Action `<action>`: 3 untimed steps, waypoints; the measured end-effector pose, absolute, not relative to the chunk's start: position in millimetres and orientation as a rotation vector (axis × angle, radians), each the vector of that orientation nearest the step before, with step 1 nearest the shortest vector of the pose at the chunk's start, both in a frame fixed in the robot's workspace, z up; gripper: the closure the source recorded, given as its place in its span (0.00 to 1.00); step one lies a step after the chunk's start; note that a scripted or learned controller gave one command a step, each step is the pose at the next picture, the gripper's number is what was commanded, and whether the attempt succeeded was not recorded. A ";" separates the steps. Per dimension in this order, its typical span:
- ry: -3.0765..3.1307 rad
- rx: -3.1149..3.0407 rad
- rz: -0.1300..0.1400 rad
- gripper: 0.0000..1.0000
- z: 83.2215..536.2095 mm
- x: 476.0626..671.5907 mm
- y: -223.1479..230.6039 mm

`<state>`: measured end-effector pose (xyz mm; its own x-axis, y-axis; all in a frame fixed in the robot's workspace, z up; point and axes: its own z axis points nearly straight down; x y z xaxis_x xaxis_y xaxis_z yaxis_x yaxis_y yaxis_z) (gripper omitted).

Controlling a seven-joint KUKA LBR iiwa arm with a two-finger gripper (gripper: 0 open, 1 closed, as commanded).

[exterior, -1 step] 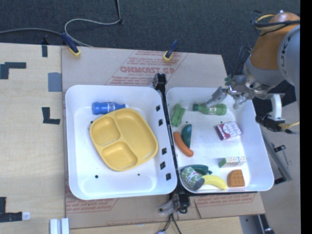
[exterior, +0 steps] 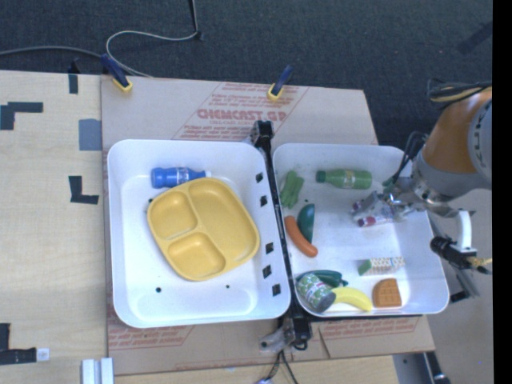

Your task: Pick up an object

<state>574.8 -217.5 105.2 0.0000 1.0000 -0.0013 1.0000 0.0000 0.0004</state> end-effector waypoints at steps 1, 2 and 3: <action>2.242 2.227 -0.012 0.00 84.5 650.6 -220.8; 2.242 2.225 -0.020 1.00 93.5 649.7 -222.1; 2.242 2.225 -0.018 0.00 93.5 650.0 -221.1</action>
<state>650.0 -221.1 93.5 -0.0076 1.0000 0.0045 0.9998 0.0076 -0.0202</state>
